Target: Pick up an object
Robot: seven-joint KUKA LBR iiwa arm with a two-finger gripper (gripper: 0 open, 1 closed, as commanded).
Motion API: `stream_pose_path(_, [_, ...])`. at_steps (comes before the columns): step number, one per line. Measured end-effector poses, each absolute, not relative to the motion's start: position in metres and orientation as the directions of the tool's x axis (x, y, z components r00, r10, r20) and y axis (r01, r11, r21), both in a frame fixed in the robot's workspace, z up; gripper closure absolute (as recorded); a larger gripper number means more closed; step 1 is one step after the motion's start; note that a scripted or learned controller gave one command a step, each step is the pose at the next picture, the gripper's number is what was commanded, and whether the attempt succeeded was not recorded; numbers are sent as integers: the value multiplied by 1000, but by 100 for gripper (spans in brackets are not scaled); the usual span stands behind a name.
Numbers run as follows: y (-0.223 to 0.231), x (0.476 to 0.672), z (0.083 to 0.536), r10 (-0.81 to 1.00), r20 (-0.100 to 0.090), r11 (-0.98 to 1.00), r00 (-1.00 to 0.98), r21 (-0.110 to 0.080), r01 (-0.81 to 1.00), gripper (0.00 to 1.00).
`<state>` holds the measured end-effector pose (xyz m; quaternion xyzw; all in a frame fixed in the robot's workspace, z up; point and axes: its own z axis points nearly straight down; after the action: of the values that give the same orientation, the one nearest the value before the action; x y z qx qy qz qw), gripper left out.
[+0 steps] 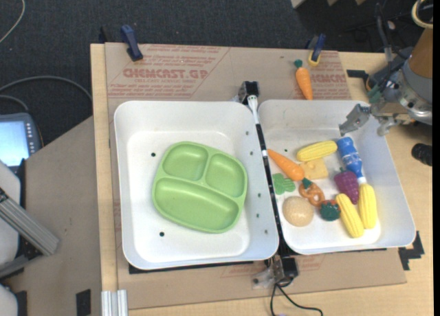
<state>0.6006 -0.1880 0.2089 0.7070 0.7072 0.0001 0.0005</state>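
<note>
On the counter, two white bins are set side by side, touching along the middle. The left bin is occupied by a green divided plate with three compartments, lying flat near its centre. The right bin is packed with toy food: an orange carrot lies slanted near the left wall, a corn cob sits just beside it, and a pale yellow block is seen below the cob. A blue bottle rests against a purple grape bunch. Two more corn cobs are laid side by side toward the front right. A beige round piece sits at the front, with a small green leafy piece just behind it. A second carrot lies outside the bins on the counter, near a blue clamp. The claw is seen over the far right corner of the right bin, above the blue bottle; its fingers appear spread apart, with nothing gripped between them.
</note>
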Motion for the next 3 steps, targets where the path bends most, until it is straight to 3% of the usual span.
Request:
stream_pose_path(1, [-213, 605, 79, 1000, 6, 0, 0, -4, 1000, 0])
stream_pose_path(2, [-214, 607, 96, 1000, 0, 2, -2, 2, 1000, 100])
stream_pose_path(3, [-147, 578, 87, 1000, 0, 3, -3, 3, 1000, 100])
